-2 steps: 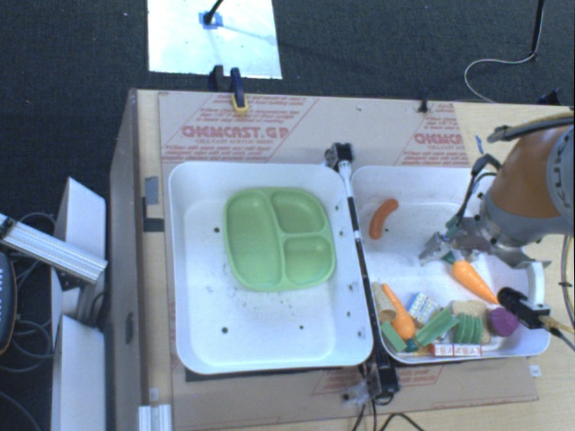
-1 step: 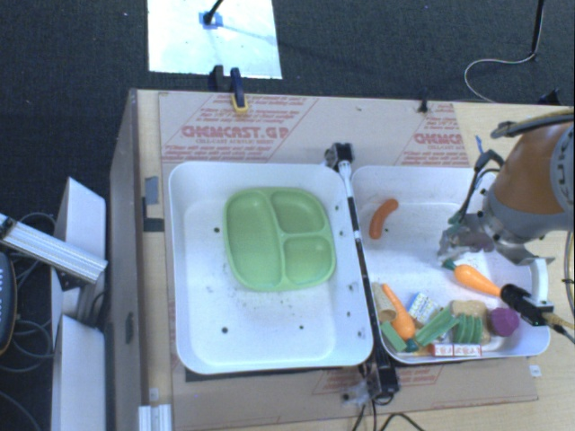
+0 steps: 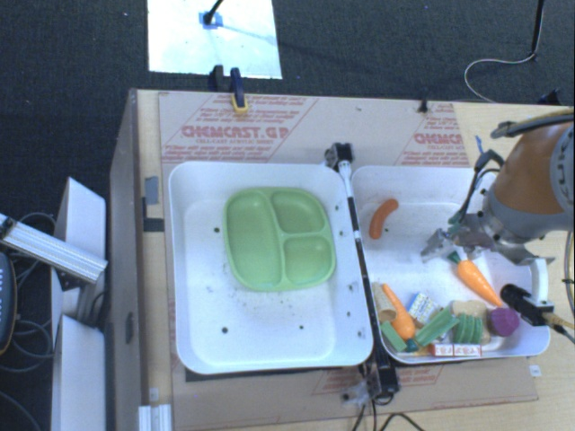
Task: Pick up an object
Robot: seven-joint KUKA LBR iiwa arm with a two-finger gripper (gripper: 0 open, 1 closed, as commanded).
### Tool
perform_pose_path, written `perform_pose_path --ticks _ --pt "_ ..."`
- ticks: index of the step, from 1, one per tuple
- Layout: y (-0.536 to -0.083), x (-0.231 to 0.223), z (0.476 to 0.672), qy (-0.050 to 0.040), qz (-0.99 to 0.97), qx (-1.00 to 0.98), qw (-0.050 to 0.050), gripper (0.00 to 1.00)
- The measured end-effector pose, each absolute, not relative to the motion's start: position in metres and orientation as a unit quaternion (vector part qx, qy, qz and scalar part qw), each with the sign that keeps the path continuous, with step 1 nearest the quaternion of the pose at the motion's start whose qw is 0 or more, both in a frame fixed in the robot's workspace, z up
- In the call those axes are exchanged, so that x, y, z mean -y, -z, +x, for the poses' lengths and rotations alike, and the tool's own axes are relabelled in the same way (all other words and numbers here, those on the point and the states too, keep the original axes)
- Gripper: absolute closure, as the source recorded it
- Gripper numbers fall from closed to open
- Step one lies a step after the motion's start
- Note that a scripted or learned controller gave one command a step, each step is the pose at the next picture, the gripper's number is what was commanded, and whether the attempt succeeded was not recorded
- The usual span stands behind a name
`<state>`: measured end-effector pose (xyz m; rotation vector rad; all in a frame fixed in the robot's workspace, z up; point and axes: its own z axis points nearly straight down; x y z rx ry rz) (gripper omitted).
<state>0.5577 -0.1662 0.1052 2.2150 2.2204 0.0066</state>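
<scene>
Since nothing sits between the tool's fingers, the pick is not done yet: approach looks made, grasp and lift remain. Nearest the camera, the right bin's (image 3: 530,353) front edge holds a pile: a small carrot (image 3: 398,312), green pieces (image 3: 437,323), a purple item (image 3: 504,321). Just behind the pile lies the larger carrot (image 3: 477,279), orange, tapered, green stub at the upper end, lying flat and angled; likely the target, being closest to the tool. Tool (image 3: 440,245) hangs just up-left of that carrot's top, low over the bin floor; fingers seem partly spread, gripping nothing. Further back an orange sausage (image 3: 383,217) lies alone near the divider. Left bin (image 3: 193,268) carries a green sectioned plate (image 3: 278,238). Beyond both, the counter (image 3: 296,119) has printed sheeting.
</scene>
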Motion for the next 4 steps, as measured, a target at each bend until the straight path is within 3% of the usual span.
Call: perform_pose_path --ticks 1,2,3,4 --pt "-0.084 0.207 0.588 -0.0001 0.707 -0.707 0.001 0.00" --pt "-0.085 0.206 0.654 -0.0009 0.705 -0.709 0.002 0.00" --pt "-0.085 0.095 0.670 -0.0015 0.705 -0.709 0.001 0.00" --pt "-0.085 0.104 0.669 -0.0006 0.706 -0.708 0.001 0.00"
